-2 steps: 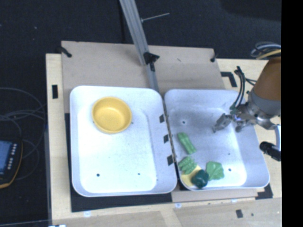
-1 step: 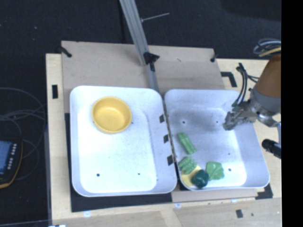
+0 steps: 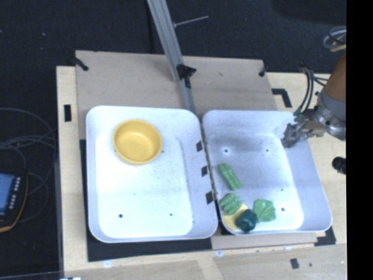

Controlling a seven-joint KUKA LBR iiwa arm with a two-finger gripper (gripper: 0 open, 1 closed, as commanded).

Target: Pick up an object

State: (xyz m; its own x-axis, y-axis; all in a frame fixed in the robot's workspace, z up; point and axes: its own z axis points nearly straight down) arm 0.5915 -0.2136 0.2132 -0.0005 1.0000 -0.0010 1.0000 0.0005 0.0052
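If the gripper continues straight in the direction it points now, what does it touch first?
Probably the bare floor of the right white bin. The two-finger gripper points down-left over its upper right corner; the green toy pieces lie further off. Depth is unclear.

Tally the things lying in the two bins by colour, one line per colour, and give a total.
Yellow: 2, a bowl in the left bin and a yellow piece under the green ones in the right bin.
Green: 4, a long toy, a ridged toy, a leafy toy and a dark round toy.
Total: 6
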